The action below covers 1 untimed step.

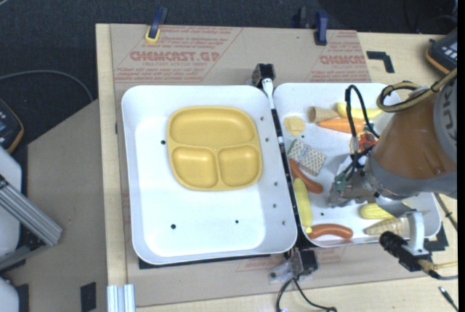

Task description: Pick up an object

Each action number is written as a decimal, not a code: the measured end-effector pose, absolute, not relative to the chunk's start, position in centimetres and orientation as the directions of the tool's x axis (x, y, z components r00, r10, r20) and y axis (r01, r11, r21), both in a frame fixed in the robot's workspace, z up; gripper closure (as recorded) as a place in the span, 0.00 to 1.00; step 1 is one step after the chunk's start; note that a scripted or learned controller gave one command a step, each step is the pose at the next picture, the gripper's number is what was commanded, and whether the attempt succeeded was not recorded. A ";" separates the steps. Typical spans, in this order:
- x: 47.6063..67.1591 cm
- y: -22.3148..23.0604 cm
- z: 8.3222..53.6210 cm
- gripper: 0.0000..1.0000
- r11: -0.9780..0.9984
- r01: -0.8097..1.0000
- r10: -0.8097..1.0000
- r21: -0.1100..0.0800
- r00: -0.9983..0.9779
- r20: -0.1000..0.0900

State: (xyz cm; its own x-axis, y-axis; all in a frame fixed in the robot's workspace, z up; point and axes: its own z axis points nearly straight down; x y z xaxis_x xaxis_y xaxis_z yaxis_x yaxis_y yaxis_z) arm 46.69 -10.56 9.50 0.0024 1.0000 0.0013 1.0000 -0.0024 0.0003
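the gripper [341, 190] sits low in the right bin [290, 96] among toy food; whether it is open, closed or gripping, i cannot tell. a hot dog [331, 232] and corn cob [301, 205] lie nearby, a carrot [336, 125] further back. the left bin [138, 180] holds a yellow tray [214, 147].

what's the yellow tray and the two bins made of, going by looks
Yellow tray: probably moulded plastic, matte, one even colour with rounded compartments. Left bin and right bin: likely thin formed plastic, white and slightly glossy, with soft rounded rims. Not certain from the picture alone.
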 end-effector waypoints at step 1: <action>47.2 -10.8 15.7 1.00 0.001 1.000 1.000 0.006 -0.001 -0.002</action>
